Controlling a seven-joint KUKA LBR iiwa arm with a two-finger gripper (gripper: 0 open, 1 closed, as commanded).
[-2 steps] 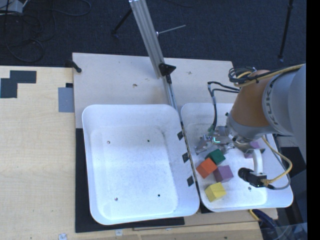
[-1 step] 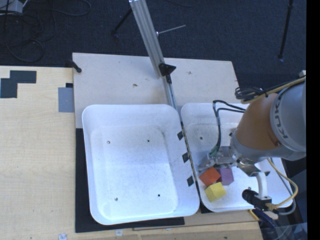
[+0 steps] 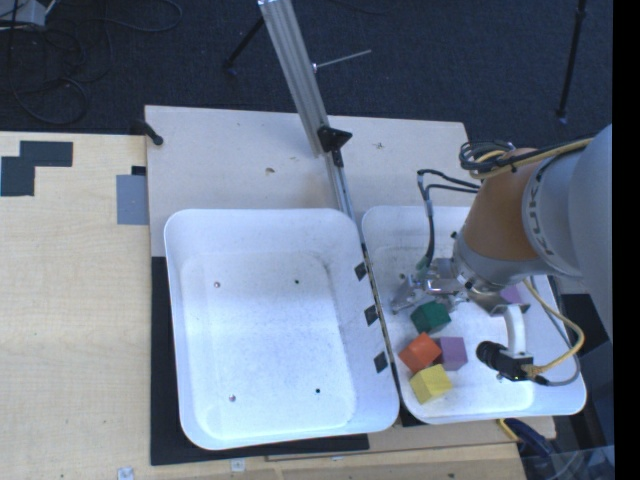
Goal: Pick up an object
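Note:
The right bin (image 3: pixel 560 393) holds several small blocks. A dark green block (image 3: pixel 432 317) lies near the bin's left wall, with an orange block (image 3: pixel 421 352), a purple block (image 3: pixel 454 352) and a yellow block (image 3: pixel 431 382) clustered just in front of it. My gripper (image 3: pixel 428 292) hangs low over the bin, right behind and above the green block, close to touching it. The orange band and grey wrist hide the bin's middle. A pale lilac piece (image 3: pixel 514 294) peeks out to the right of the wrist.
The left bin (image 3: pixel 190 268) sits beside the right one, split off by a divider with black clips (image 3: pixel 372 315). A slanted aluminium post (image 3: pixel 300 78) rises behind the bins. Cables and a black connector (image 3: pixel 500 358) trail over the right bin's front right.

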